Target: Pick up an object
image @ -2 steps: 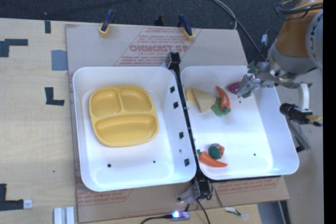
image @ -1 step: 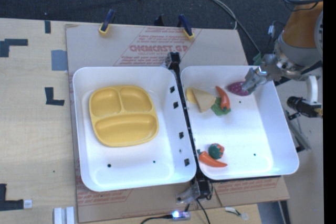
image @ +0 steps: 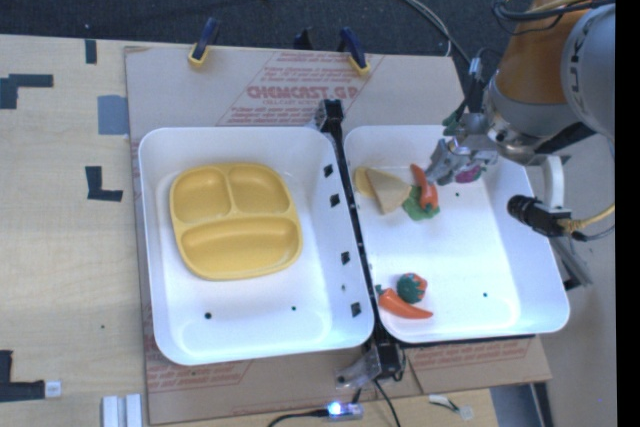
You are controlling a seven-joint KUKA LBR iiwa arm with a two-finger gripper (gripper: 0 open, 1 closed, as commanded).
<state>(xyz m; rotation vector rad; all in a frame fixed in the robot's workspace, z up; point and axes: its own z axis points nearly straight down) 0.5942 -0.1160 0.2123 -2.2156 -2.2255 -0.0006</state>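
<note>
We note the gripper [image: 437, 171] low in the right bin [image: 500, 245], over an orange-green toy [image: 424, 196]; its grasp state we cannot tell.

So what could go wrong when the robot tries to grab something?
The gripper is right by a small pile: a tan wedge touching an orange and green toy. It might pinch two things, or knock them away. The pile also lies near the divider between the bins, so a pushed piece could end up against it, harder to grab.
</note>
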